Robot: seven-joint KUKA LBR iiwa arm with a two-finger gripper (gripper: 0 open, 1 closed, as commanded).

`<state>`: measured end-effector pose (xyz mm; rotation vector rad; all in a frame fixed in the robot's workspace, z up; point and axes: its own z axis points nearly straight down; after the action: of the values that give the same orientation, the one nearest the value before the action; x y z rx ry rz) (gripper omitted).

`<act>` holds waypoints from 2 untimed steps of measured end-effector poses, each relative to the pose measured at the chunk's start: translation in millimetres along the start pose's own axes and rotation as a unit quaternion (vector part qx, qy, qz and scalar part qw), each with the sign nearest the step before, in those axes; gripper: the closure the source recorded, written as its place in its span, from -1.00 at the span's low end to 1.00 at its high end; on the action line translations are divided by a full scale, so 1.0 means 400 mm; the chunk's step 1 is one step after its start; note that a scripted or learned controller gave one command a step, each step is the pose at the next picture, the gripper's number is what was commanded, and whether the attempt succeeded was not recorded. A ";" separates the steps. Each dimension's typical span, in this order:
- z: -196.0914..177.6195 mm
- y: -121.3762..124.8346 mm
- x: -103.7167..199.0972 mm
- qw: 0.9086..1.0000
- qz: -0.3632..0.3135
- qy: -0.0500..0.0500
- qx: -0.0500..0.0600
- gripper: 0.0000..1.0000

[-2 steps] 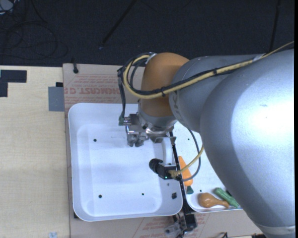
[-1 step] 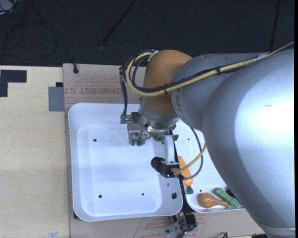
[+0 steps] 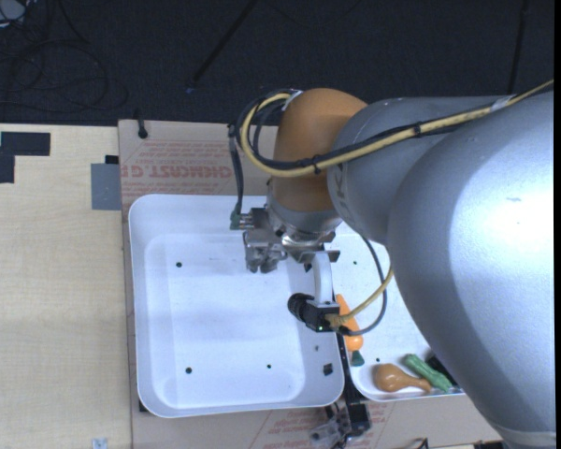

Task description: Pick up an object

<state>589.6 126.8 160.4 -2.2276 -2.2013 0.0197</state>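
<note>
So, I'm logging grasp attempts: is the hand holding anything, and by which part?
Nothing appears to be held: the hand hangs above the left bin with its tip bare.

white bin (image 3: 215,335), green stick (image 3: 430,372), tan gourd (image 3: 393,377)

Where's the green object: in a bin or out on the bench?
In. The green object lies inside the right bin, near its front rim, beside a tan object; the arm covers part of it.
</note>
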 end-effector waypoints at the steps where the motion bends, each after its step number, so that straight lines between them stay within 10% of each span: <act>1: -0.023 0.000 -0.006 1.000 0.002 0.000 0.002 1.00; 2: 0.192 0.037 0.154 1.000 -0.008 0.000 -0.007 1.00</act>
<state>604.1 187.9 83.0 -2.2162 -2.2264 0.0029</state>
